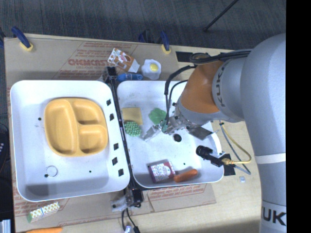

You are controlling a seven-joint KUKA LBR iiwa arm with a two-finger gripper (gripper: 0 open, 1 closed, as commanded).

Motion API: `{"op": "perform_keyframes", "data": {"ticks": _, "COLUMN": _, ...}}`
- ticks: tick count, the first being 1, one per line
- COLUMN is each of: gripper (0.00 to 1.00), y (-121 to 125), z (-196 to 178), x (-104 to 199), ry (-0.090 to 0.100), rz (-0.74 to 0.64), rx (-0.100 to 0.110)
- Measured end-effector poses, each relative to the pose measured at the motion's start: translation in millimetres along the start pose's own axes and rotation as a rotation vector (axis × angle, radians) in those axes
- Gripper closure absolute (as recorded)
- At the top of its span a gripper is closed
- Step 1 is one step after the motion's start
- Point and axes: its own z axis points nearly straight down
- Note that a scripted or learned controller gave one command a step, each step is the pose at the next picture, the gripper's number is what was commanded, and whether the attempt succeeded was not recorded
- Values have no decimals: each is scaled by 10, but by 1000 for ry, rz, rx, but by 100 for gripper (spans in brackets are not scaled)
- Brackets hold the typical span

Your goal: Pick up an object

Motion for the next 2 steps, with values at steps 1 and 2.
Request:
{"op": "perform_keyframes", "data": {"ticks": 1, "gripper": 0, "y": 351, "z": -5, "x": -488, "ry": -1, "rz": -2, "rx": -1}}
{"op": "perform_keyframes", "data": {"ticks": 2, "gripper": 0, "y": 788, "z": -7, "x": -237, "ry": -1, "rz": -118, "rx": -1}}
